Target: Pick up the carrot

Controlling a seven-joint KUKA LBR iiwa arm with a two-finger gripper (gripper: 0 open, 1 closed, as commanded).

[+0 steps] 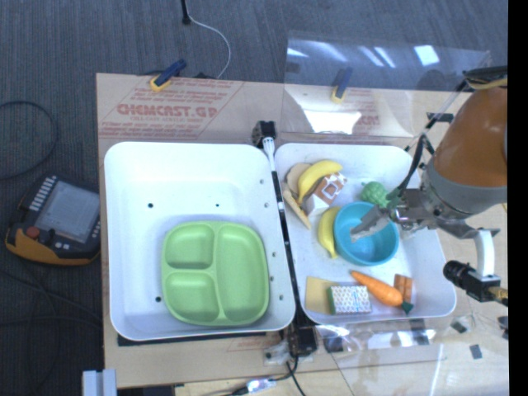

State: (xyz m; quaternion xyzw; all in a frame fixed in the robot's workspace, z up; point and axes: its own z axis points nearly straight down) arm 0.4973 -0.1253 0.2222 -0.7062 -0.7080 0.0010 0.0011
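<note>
Left bin point(132, 180): green divided plate point(217, 272) toward near edge, bare white floor behind it. Right bin point(429, 299): crowded. Bananas point(318, 180) at back left; blue bowl point(369, 233) mid-bin. Carrot point(379, 287) lying flat near front edge, beside sponge point(349, 299), untouched. Pincer point(371, 221) hanging over bowl; released or clenched — cannot tell.

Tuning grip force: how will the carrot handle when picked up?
The carrot looks like a smooth, stiff toy, so probably light and somewhat slippery. Its tapered, round shape may roll or squirt out of a pinch. It lies against the sponge, which may crowd one side.
</note>
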